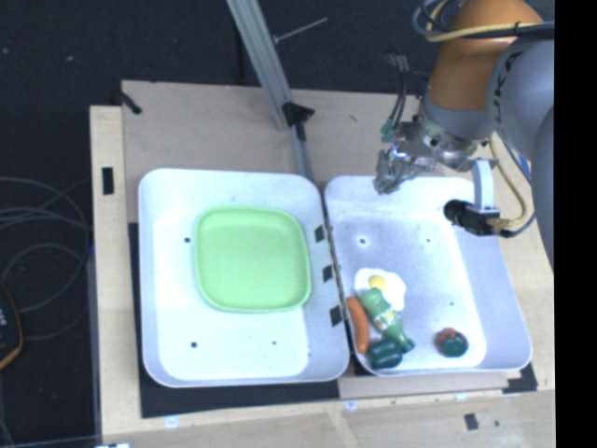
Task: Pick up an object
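Dark floor surrounds a pale wooden bench point(112, 250), with loose cables lying on the floor at the left and a grey metal pole point(261, 54) slanting down from the top to a clamp near the seam between the bins. Two shallow white bins sit side by side on the bench. In the left bin point(163, 343) lies a light green square plate point(252, 259), flat and roughly centred, with bare white floor around it. In the right bin point(485, 287) the objects cluster at the near edge: an orange carrot point(359, 323) lies lengthwise along the bin's left wall, just beside a white fried egg point(388, 286) with a yellow yolk. A green bottle-like toy point(382, 311) lies partly over the egg and reaches toward a dark green piece point(386, 353) at the bin's near wall. Apart from this cluster, toward the near right corner, sits a small round toy point(451, 343), red on top and green below. The arm point(476, 63) comes in from the upper right, its orange band above the wrist, and the gripper point(387, 180) hangs over the far left corner of the right bin, well apart from the cluster of toys. Nothing shows between its fingers, and whether they are spread or closed cannot be told from this angle. A black fitting with cable point(466, 215) hangs beside the wrist over the bin's far right side.
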`<action>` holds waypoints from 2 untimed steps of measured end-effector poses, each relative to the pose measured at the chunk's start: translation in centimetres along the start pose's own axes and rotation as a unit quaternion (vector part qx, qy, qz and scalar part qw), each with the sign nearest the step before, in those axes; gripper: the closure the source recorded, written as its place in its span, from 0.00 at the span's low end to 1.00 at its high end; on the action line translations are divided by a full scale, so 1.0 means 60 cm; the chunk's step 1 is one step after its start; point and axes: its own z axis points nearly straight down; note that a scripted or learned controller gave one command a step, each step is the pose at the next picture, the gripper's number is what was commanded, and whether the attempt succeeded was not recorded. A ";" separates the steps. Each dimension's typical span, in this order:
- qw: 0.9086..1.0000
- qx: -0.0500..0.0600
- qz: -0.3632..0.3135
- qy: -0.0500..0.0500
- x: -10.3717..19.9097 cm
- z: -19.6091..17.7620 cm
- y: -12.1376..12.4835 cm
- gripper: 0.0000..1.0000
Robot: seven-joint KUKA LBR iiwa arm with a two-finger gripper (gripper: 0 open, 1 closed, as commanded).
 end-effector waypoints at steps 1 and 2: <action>1.000 0.000 0.000 0.000 0.096 -0.012 -0.029 1.00; 1.000 0.001 0.000 0.000 0.165 -0.001 -0.058 1.00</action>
